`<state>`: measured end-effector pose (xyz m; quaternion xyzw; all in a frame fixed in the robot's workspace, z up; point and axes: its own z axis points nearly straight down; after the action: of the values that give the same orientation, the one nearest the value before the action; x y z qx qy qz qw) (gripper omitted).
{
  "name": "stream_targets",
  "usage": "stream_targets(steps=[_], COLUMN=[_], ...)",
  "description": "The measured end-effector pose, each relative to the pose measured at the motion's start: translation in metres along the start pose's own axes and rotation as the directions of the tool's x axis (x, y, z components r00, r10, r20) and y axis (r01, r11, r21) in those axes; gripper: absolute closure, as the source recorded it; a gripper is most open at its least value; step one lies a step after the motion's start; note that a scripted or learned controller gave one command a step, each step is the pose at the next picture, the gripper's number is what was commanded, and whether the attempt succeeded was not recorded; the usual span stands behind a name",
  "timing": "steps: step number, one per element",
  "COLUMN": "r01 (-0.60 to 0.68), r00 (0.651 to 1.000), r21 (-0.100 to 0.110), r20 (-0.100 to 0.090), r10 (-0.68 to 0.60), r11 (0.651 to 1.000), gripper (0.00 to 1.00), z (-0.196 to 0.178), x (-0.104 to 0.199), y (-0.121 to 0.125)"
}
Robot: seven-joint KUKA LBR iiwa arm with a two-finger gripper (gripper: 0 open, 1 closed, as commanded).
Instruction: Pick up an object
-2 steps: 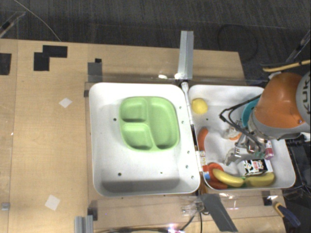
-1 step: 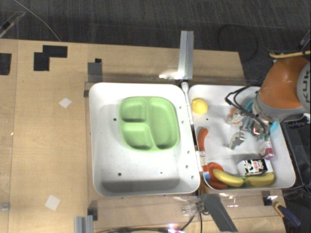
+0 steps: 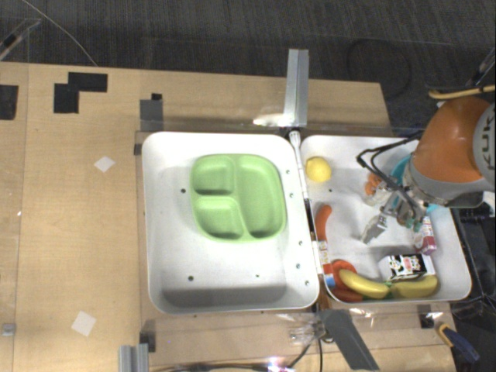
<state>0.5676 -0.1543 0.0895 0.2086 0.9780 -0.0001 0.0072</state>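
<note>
Bins sit side by side on the bench, and we see the left bin (image 3: 167, 231) holding a green divided tray (image 3: 236, 196). In the right bin (image 3: 457, 285) the gripper (image 3: 380, 227) hangs low over the middle of the floor, its fingers spread apart with nothing between them. Left of it lie a yellow lemon (image 3: 318, 169) at the far side and a red sausage (image 3: 322, 222); a banana (image 3: 387, 287) rests along the near wall, with a small black-and-white box (image 3: 408, 265) just beyond it.
</note>
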Motion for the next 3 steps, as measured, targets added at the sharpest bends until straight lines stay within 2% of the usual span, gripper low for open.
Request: stream_targets(steps=[1,2,3], r01=[-0.045,-0.036,-0.034], r00=[0.999,0.999,0.999], r21=[-0.001,0.001,0.000], r20=[0.001,0.003,0.003], r10=[0.045,0.036,0.034], r11=[0.999,0.999,0.999], gripper=[0.00,0.00,0.00], z=[-0.001,-0.054,-0.001], x=[0.016,-0.061,-0.060], y=[-0.003,-0.032,-0.006])
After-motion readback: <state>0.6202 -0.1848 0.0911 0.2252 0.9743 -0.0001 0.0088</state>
